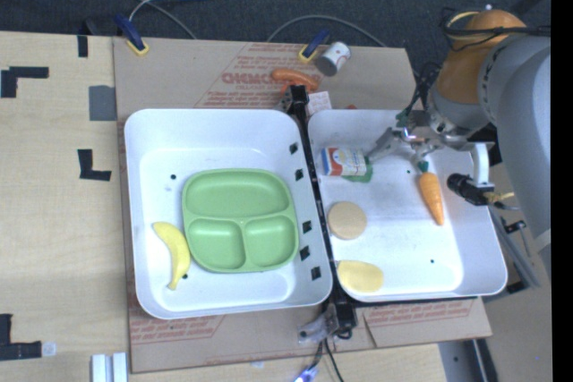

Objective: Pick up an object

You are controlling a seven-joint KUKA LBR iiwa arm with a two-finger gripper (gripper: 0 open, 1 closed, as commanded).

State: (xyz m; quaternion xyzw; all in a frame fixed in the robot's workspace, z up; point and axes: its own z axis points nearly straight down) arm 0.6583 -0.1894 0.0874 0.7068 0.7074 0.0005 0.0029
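Pale yellow oval lump (360, 276) sits nearest, light, probably soft; orange plastic carrot (431, 197) looks stiff, best pinched mid-body. Gripper (410, 139) grasp unreadable, cannot tell

1. Two bins sit side by side on the bench: the left bin (143, 139) and the right bin (474, 273), touching along their inner walls.
2. In the left bin, a divided plate (240, 219) lies near the middle, with a banana (175, 253) just to its left, towards the near side.
3. In the right bin, a small carton (345, 164) lies at the far left.
4. A round biscuit (347, 220) lies nearer than the carton, and a flat oval piece (360, 276) lies nearer still, by the near wall.
5. A carrot (432, 197) lies to the right of the carton.
6. The gripper (407, 139) hangs over the right bin's far side, between the carton and the carrot.
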